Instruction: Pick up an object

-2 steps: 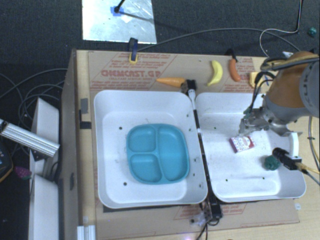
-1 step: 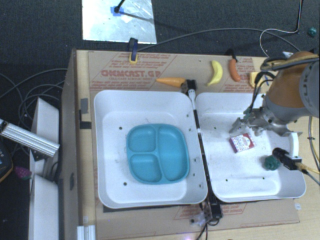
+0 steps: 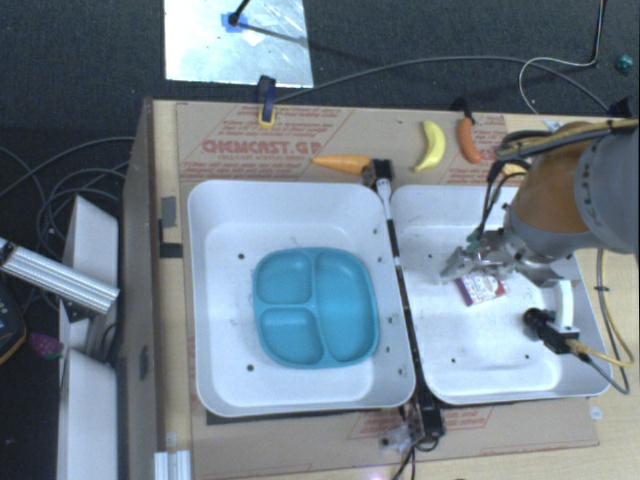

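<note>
A small maroon-and-white packet (image 3: 480, 288) lies flat on the floor of the right bin (image 3: 470, 368), slightly above its middle. My gripper (image 3: 478, 260) hangs low over the bin, directly over the packet's far edge and touching it or nearly so. Nothing in this view shows the packet lifted off the bin floor. The grey arm with its orange band (image 3: 548, 200) comes in from the right over the bin's far right corner.
A blue divided plate (image 3: 315, 306) sits in the left bin (image 3: 225, 268). On the cardboard behind the bins lie a carrot (image 3: 340, 163), a banana (image 3: 432, 146) and an orange-red vegetable (image 3: 468, 140). A black-and-white cable fitting (image 3: 552, 326) hangs at the right bin's right side.
</note>
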Robot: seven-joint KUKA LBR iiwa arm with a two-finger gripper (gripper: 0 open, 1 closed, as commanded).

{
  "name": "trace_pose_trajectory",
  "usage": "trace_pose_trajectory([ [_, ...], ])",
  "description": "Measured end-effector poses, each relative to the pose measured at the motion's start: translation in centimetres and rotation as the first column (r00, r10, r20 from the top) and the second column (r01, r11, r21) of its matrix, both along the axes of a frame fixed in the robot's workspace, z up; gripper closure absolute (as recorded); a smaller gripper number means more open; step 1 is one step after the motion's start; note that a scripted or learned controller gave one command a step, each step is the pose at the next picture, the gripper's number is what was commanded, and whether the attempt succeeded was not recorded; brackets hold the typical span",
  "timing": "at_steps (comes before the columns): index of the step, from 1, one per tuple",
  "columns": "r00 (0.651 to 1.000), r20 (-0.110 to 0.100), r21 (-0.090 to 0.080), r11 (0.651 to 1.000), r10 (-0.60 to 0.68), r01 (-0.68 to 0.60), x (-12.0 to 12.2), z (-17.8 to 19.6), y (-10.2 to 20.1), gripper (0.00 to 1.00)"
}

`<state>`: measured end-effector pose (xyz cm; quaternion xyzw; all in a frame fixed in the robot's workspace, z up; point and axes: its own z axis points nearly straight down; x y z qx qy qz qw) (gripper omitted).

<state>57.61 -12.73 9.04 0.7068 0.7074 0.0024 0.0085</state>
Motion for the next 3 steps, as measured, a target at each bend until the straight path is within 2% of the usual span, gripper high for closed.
trace_pose_trajectory([
  [1, 1.0, 0.005, 0.006, 1.0, 0.005, -0.005, 0.3, 1.1, 0.4, 1.0],
  [2, 1.0, -0.01, 0.005, 1.0, 0.0, 0.0, 4.0, 8.2, -6.6, 1.0],
  [3, 1.0, -0.009, 0.006, 1.0, 0.004, -0.004, 9.4, 12.1, -7.5, 1.0],
])
